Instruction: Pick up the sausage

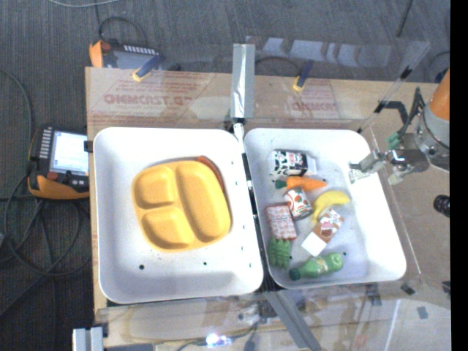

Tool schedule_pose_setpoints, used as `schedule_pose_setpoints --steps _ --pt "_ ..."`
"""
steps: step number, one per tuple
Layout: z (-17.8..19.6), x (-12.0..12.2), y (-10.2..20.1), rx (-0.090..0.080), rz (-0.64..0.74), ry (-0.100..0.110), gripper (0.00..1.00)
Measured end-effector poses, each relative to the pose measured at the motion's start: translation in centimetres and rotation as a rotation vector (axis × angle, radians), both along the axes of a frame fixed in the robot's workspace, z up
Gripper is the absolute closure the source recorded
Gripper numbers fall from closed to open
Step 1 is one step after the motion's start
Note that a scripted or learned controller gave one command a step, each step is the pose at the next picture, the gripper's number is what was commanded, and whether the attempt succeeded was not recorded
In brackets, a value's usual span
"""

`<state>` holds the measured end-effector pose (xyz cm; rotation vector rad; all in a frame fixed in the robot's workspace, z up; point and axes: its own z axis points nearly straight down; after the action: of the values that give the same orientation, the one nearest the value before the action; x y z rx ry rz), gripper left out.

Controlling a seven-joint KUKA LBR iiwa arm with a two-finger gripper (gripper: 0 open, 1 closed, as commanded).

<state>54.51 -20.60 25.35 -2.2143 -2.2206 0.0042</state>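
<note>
Here the sausage [210,166] shows as a thin reddish-brown sliver at the far right edge of the glossy yellow compartment tray [181,202] in the left bin [117,269], well apart from the gripper [363,167]. The gripper hovers over the right bin's [387,258] far right rim; I cannot tell whether it is released or clenched. That bin holds a banana [330,198], a carrot [306,183], a cow-patterned carton [290,162] and a red can [298,203].

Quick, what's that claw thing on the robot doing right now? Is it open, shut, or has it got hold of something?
Gripper: over the right bin's upper right rim, away from the toy food. It is too small and blurred here to tell its state or whether it holds anything.
</note>
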Motion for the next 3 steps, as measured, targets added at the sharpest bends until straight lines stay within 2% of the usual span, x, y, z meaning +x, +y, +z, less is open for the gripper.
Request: schedule_pose_setpoints --steps 1,2,3 --pt "0.6 0.1 0.1 0.002 0.003 0.005 1.00" --pt "-0.9 1.2 6.6 0.001 0.361 -0.003 1.00" --pt "1.9 4.3 12.5 -0.001 0.430 -0.003 1.00"
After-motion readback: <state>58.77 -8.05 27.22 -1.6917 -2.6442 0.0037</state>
